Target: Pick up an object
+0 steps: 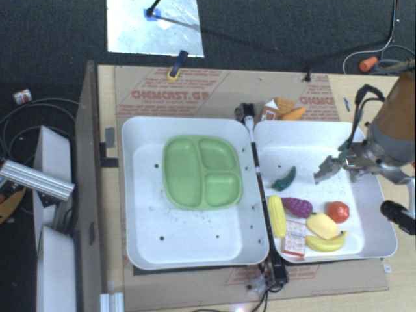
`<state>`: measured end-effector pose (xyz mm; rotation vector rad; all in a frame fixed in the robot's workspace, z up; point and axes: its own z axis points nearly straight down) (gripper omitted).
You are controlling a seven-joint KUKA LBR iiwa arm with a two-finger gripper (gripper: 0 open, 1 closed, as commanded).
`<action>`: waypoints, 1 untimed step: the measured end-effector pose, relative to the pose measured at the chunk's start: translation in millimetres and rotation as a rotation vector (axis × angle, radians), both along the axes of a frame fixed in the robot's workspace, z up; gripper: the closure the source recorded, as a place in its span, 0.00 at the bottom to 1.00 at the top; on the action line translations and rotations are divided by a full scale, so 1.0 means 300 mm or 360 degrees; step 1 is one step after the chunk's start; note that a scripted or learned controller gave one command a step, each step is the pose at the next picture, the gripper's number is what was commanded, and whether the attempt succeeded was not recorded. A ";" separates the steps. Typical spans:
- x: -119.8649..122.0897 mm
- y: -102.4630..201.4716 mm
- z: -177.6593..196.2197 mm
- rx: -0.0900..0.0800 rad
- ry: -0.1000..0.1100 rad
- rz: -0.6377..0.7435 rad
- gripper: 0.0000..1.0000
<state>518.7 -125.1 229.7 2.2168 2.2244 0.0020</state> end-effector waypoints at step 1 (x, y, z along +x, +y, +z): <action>0.081 0.144 -0.506 0.0002 0.0001 0.0006 0.00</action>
